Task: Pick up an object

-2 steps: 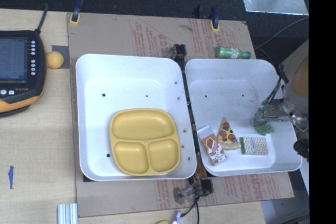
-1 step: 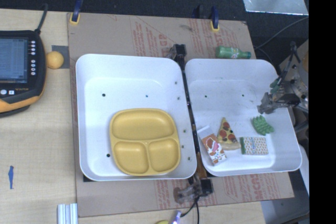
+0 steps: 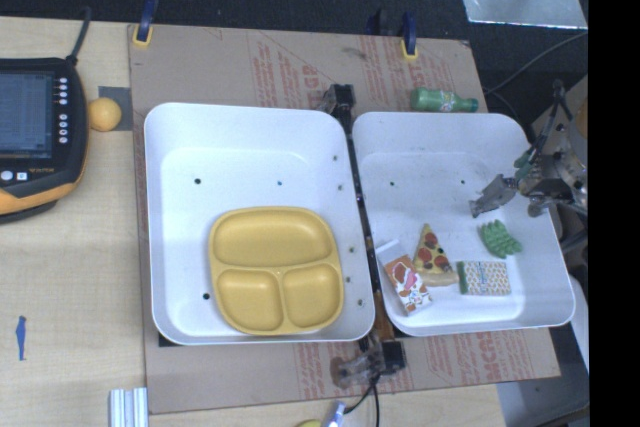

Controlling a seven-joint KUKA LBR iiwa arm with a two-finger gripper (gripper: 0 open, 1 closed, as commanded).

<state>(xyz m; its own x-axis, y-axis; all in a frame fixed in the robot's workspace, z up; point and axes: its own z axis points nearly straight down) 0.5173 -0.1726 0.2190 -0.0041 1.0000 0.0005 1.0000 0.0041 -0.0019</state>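
Right now the hand (image 3: 497,196) hangs low over the right bin (image 3: 400,140), reaching in from the right edge, and nothing sits between its fingers; whether those fingers are spread or pressed together cannot be told, since the metal parts blur into one grey shape. Candidates for picking lie in the near half of that bin: a green leafy piece (image 3: 499,239) just near of the hand, a patterned card-like packet (image 3: 484,277) nearer still, a toy pizza slice (image 3: 432,255) to the left of those, and a small red-and-white carton (image 3: 407,285) at the near left corner. The left bin (image 3: 250,130) carries a yellow divided tray (image 3: 277,268), well apart from the arm. Probably the green piece is the sensible target, being closest. To do the grasp well, the hand should centre over one item alone, come straight down so a finger lands on either side, and keep clear of the packet lying just beside it. Flat items such as the packet and pizza slice look hard to pinch off the bin floor, so a thicker piece would likely hold better.
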